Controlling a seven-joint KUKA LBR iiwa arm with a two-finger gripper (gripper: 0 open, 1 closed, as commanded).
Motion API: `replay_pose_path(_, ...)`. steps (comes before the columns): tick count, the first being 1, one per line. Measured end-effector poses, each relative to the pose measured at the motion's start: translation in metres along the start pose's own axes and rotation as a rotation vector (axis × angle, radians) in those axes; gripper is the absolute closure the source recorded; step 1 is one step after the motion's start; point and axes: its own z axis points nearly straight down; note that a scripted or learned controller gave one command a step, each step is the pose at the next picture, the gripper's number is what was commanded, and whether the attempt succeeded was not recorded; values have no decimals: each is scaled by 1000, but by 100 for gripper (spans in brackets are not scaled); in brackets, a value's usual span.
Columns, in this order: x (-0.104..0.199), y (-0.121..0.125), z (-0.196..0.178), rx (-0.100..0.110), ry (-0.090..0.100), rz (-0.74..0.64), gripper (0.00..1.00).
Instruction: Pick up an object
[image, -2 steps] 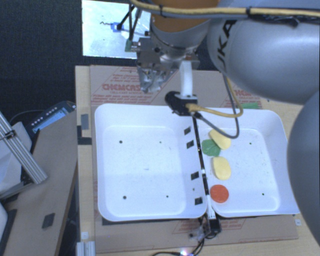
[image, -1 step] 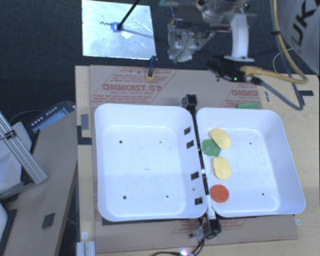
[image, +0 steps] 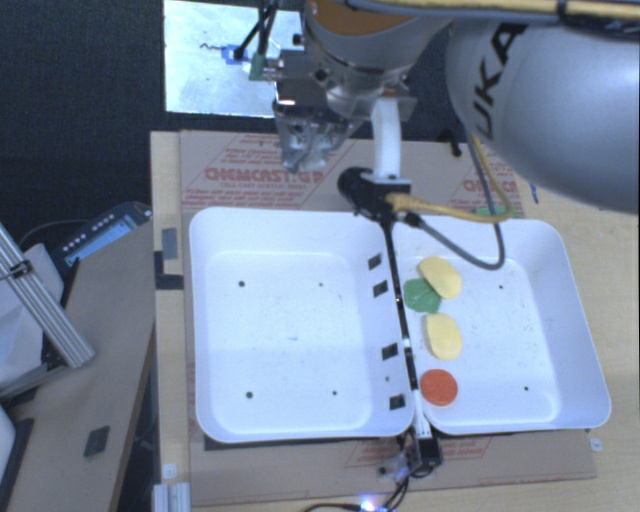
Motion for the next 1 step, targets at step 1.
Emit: replay_pose_path(1,-4,66,-47,-14,2,7,100)
